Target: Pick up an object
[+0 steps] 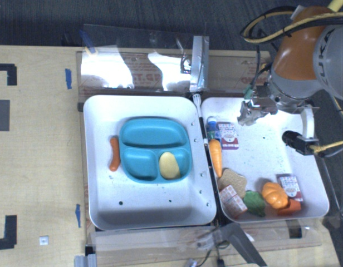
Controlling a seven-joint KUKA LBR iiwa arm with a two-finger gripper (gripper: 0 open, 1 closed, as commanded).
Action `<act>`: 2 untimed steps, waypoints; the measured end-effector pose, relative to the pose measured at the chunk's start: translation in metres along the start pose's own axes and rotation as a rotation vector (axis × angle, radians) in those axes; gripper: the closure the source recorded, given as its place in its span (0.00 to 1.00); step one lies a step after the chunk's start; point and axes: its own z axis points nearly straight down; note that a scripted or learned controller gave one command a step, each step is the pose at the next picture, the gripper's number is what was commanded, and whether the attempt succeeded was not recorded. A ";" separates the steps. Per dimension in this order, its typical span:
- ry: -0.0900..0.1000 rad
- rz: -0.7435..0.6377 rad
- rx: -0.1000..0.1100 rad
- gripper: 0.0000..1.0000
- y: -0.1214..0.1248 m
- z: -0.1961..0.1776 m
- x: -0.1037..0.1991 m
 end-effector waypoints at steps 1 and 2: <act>0.002 -0.058 0.016 1.00 -0.077 0.028 0.008; 0.002 -0.150 0.017 1.00 -0.113 0.088 -0.026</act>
